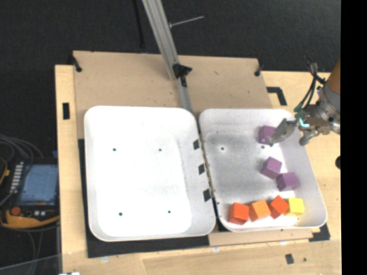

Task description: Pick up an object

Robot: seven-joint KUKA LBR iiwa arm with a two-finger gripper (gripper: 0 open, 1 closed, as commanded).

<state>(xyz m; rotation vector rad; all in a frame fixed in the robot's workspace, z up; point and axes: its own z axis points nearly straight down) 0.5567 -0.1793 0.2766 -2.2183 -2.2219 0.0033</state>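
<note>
Two shallow white plastic bins sit side by side on a wooden bench. The left bin point(140, 171) is bare; the right bin point(229, 171) holds seven small blocks. Three purple cubes: one point(265, 134) near the far right edge, two more point(271, 167) point(287, 180) just beside each other lower down. Along the near wall runs a left-to-right row of three orange cubes point(239, 212) point(260, 209) point(278, 205) and one yellow cube point(296, 205). The two-finger gripper point(291, 129) hangs beside the upper purple cube, fingers splayed apart, grasping nothing.
</note>
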